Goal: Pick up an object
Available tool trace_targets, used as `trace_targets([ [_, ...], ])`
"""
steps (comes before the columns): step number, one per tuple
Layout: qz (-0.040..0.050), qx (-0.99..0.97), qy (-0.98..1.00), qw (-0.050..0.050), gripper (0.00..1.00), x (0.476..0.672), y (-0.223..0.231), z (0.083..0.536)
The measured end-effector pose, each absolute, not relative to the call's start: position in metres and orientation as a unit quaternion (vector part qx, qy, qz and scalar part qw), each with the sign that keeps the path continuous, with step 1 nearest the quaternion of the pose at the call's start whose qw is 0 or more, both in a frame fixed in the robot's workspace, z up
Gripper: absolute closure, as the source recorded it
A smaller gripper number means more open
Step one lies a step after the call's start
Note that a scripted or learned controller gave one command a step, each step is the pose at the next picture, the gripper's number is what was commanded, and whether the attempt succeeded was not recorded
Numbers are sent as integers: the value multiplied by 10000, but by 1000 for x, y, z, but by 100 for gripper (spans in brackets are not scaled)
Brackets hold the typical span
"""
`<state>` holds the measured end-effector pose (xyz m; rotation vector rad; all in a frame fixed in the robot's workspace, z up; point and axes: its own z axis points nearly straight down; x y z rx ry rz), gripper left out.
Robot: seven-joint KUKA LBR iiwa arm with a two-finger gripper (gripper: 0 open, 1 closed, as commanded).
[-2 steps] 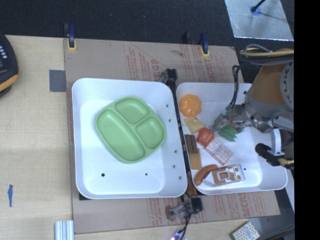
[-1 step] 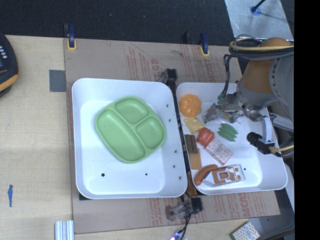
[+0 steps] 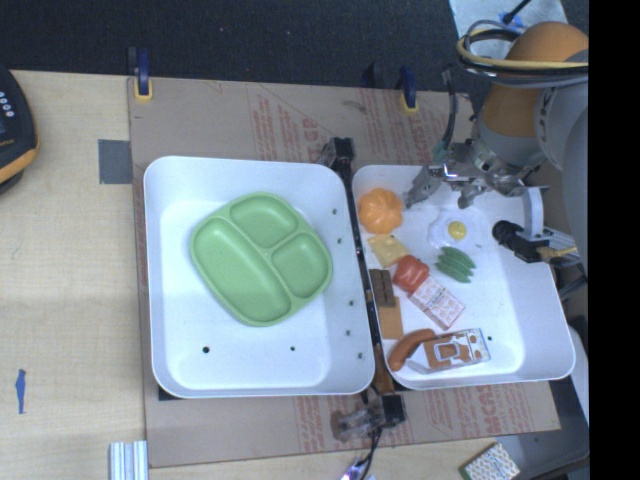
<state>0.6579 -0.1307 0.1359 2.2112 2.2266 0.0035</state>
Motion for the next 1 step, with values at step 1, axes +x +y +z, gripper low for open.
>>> trace_targets([
  [1,-16,7051,7091,-25,0,626,-100,168],
])
